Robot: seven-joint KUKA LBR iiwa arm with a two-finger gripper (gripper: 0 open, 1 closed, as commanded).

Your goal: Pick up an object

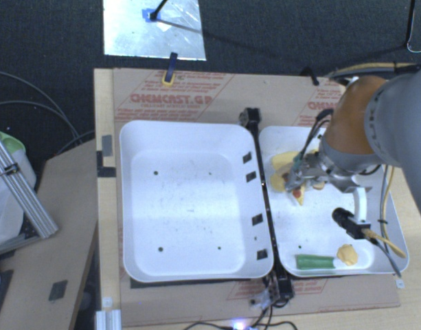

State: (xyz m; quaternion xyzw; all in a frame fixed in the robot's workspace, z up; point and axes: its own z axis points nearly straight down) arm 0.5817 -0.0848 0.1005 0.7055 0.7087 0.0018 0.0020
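Reaching in from the right of the frame, the gripper (297, 177) hangs low over the upper left part of the right bin (382, 267). A yellow piece (284, 161) lies touching or just up-left of the fingertips, with a small red and yellow item (297, 195) directly below them. Whether the jaws are open or closed cannot be told; nothing is visibly held. A green stick (314, 260) and a yellow lump (347, 254) lie well apart, lower in the frame.
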